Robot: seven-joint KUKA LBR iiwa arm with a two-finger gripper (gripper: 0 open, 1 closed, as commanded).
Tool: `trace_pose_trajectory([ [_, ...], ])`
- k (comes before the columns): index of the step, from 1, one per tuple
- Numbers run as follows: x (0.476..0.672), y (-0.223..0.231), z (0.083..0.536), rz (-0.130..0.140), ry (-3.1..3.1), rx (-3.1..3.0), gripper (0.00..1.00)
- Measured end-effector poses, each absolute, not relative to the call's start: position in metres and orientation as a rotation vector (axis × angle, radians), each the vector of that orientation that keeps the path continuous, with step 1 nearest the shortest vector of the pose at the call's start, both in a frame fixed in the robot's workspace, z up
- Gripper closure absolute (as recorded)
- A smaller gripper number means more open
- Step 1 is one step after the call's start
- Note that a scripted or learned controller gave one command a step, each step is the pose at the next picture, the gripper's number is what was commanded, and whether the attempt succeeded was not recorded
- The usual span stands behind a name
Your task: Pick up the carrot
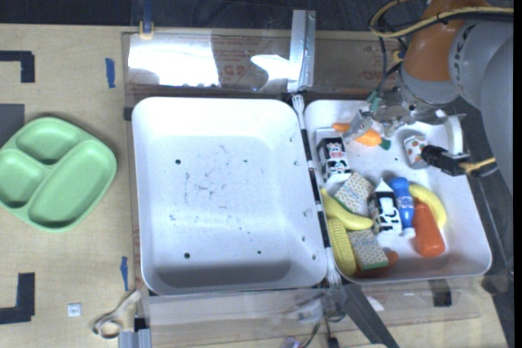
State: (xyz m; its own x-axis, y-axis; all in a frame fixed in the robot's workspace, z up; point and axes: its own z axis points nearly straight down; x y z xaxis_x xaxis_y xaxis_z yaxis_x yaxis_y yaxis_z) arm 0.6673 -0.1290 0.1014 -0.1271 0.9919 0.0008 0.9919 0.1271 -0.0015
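Note:
The carrot (369,138) is a small orange piece with a pale tip, lying in the back left part of the right bin (477,236). My gripper (383,116) hangs low right over it, just behind and to the right, and its metal body hides part of the carrot. The grey arm with its orange band (432,53) comes in from the upper right. Whether the carrot is between the gripper's tips is not clear from this angle.
The right bin is crowded: a black-and-white packet (333,159), a sponge (355,191), two bananas (347,216), a blue bottle (402,204), an orange bottle (430,231), corn (342,250). The left bin (220,191) lies beside it. A green divided plate (53,173) is far left.

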Motion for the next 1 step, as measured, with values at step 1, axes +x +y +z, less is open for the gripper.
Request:
trace_pose_trajectory([
  [1,0.6676,-0.1443,0.0844,0.0,-2.519,-1.869,0.0],
])
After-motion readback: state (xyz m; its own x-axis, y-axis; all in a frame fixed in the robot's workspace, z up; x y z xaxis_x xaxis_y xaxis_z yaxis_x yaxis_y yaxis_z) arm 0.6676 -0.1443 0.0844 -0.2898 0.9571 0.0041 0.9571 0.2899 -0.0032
